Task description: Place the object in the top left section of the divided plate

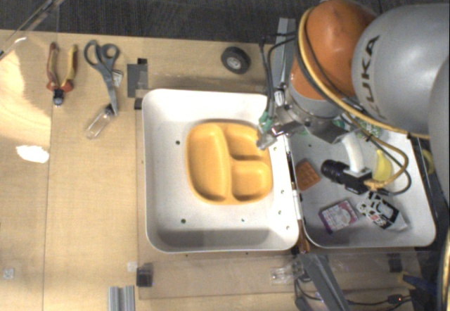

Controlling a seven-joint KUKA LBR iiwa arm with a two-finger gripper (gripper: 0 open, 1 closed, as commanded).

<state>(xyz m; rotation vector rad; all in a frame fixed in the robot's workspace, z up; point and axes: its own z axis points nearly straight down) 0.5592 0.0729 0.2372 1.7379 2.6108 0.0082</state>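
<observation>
Gripper (266,139), one plate (228,162), two bins (163,162)

Scissors (105,70) and pliers (60,72) lay on the bench (70,218); a tape roll (236,60), perhaps, sat behind the bins.

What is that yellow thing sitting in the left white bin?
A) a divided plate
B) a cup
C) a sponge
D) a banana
A: the plate is a rounded yellow dish, split by raised ridges into sections, lying flat in the left bin.
</observation>
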